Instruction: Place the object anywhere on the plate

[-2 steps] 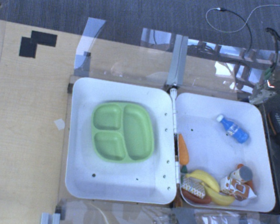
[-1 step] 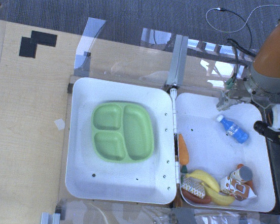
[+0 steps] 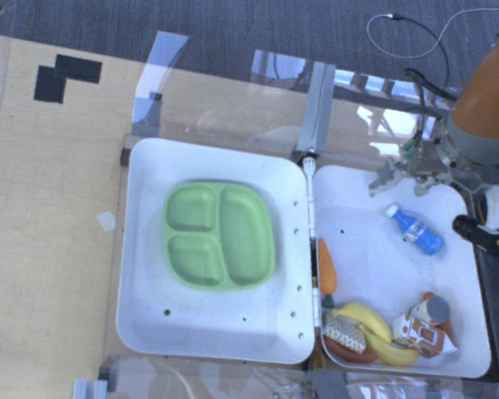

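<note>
Green plate (image 3: 220, 235) lying in left bin (image 3: 138, 252). Hovering well right of plate, gripper (image 3: 403, 180) with fingers spread, grasping nothing. Blue bottle (image 3: 415, 230) resting just below gripper.

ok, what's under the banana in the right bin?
The banana lies across a brownish item in the right bin's near-left corner, with the carrot just above. The covered part of that item can't be made out, nor what it is.

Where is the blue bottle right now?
The blue bottle lies in the right bin's far part, just below the pincer, apart from the banana.
</note>
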`<state>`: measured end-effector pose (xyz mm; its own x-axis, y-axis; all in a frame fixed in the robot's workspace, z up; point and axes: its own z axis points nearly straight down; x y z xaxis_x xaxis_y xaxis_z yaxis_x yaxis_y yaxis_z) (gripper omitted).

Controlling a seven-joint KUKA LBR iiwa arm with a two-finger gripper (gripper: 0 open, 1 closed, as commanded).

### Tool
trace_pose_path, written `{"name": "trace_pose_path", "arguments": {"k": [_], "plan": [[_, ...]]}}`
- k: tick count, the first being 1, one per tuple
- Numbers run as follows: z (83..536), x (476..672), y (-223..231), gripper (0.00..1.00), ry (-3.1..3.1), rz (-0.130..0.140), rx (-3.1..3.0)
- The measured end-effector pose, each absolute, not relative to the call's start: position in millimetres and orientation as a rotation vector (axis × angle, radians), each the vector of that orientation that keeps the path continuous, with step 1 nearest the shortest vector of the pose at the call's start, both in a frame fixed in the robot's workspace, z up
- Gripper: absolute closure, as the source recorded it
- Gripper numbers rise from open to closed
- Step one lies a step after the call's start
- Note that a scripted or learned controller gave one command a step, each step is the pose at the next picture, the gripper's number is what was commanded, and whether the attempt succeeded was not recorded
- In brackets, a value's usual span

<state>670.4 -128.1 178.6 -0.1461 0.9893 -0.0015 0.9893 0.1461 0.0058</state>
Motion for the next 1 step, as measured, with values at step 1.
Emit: {"name": "trace_pose_path", "arguments": {"k": [1], "plan": [[191.4, 672.6, -126.5, 1.00, 2.374, 0.013, 2.040]]}}
